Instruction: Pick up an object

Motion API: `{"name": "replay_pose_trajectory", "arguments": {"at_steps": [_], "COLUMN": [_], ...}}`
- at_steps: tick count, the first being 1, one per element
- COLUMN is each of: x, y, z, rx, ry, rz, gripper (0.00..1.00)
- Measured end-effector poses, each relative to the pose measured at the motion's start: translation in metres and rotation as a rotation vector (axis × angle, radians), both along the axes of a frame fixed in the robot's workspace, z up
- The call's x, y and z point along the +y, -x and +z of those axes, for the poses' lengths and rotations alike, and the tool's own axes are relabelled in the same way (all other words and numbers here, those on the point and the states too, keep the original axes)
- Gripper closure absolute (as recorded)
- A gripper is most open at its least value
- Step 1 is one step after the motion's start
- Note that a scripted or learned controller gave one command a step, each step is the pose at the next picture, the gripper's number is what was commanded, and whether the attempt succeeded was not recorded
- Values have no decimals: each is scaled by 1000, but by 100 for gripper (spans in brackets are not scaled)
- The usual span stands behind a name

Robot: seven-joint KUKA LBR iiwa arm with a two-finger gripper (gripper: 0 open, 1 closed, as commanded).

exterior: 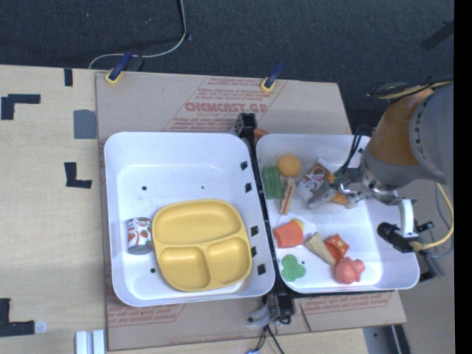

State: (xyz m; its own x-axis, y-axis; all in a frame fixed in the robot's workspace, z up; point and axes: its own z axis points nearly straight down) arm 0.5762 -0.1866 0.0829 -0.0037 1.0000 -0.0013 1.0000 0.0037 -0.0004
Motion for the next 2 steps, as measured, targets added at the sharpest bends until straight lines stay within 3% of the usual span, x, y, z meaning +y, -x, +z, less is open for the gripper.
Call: {"name": "replay_pose_trajectory", "arguments": {"at_steps": [1, 2], "x": [49, 51], "y": [-67, -70], "z": [1, 11], "rx": [29, 3], "ry": [11, 3], "rz": [9, -2], "gripper": [0, 100]}}
